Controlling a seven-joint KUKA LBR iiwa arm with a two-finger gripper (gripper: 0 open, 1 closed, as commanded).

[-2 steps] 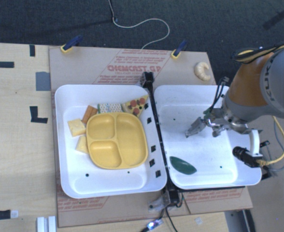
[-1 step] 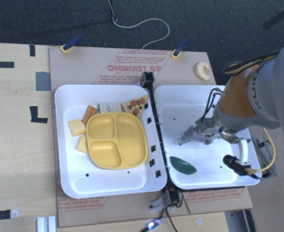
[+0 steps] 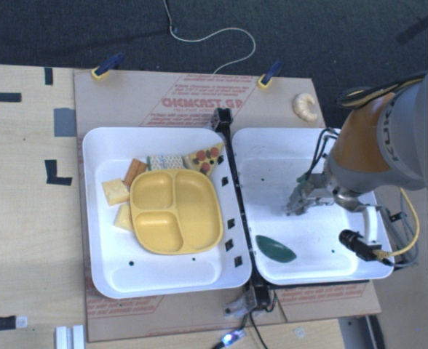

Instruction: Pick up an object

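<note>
**Gripper down in the right bin, green thing sitting off to the side**

So the arm (image 3: pixel 378 140) comes in from the right of the frame and the gripper (image 3: pixel 299 203) is low over the floor of the right bin (image 3: pixel 272 158), about mid-frame height. Can't tell from this angle whether the fingers are spread or pinched, it's all a grey blur down there, and I see nothing between them.

The only loose item in that bin is a dark green piece (image 3: pixel 276 249) lying flat near the lower left corner, below and left of the gripper, clearly apart from it.

Left bin (image 3: pixel 97 195) has a yellow divided plate (image 3: pixel 176 211) in the middle, with a couple of tan blocks (image 3: pixel 116 192) tucked at its left edge and a patterned piece (image 3: pixel 205 157) at its upper right. A pale lump (image 3: pixel 306 107) sits on the cardboard (image 3: pixel 192 100) above the right bin.
</note>
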